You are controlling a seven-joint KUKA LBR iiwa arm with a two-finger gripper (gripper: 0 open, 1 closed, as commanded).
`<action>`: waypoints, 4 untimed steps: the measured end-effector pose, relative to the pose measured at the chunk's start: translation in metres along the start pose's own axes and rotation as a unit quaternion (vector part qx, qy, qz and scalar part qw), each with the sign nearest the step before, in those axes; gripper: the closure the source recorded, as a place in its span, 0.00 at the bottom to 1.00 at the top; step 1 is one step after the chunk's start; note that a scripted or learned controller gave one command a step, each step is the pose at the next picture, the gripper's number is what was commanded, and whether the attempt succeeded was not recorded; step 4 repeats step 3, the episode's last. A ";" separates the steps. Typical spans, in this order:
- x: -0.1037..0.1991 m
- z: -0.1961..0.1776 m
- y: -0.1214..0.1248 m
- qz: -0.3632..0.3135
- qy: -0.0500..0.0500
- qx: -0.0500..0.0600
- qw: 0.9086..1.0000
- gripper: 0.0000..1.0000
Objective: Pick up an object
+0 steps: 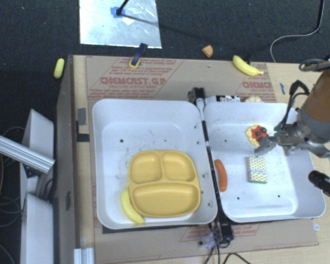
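Note:
The right bin point(297, 202) holds three things. A small yellow and red toy point(255, 132) lies near its back. A pale patterned block point(257, 169) sits in the middle. An orange-red sausage shape point(221, 175) lies along the left wall. My gripper point(267, 143) reaches in from the right, low over the bin. Its tip sits just right of the toy and just above the block. Nothing is seen held in it. The grey arm with its orange band point(325, 99) rises at the right edge.
The left bin point(107, 147) holds a yellow divided plate point(164, 181) with a banana point(130, 207) at its front left corner. A black divider point(208, 158) runs between the bins. Behind them on the cardboard lie another banana point(246, 66) and a small orange piece point(208, 50).

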State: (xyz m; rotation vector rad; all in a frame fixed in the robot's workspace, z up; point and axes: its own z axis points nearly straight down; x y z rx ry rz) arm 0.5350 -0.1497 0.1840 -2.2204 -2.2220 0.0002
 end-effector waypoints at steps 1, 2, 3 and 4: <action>-0.016 0.100 -0.004 0.000 0.000 -0.001 1.000 0.00; -0.016 0.089 -0.003 -0.001 0.000 -0.002 1.000 1.00; 0.080 -0.001 0.027 -0.002 0.001 -0.002 1.000 1.00; 0.080 -0.001 0.027 -0.002 0.001 -0.002 1.000 1.00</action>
